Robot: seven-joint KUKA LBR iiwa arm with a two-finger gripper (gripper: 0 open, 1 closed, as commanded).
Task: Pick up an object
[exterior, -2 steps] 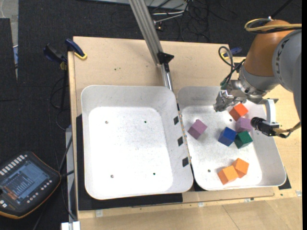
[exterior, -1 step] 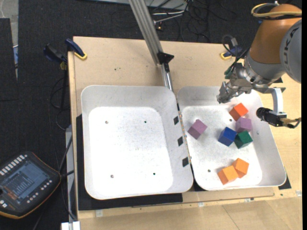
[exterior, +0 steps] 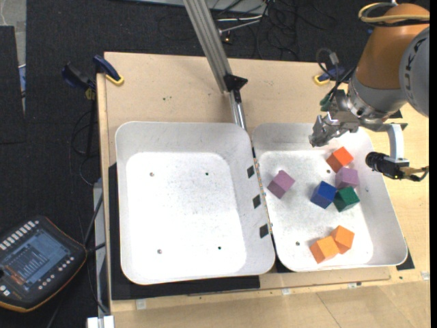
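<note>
A pale wooden bench point(exterior: 177, 80) on a dark floor bears two white bins; coloured blocks, including an orange block point(exterior: 339, 159), lie in the right bin point(exterior: 287, 149). The arm's gripper point(exterior: 321, 137) hangs over that bin's far edge, just left of the orange block, its grip state impossible to tell.

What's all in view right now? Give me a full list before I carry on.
Bins: 2, white, side by side on the bench; left bin, right bin.
Orange blocks: 3; one near the right bin's far side, two touching near its front.
Purple blocks: 2; one toward the right bin's left, one beside the green.
Blue block: 1, mid right bin.
Green block: 1, touching the blue.
Pendant: 1, grey and orange, lower left, off the bench.
Clamps: 2, blue and yellow, at the bench's far corners.
Arm: 1, grey and orange; gripper over the right bin's far edge.
</note>
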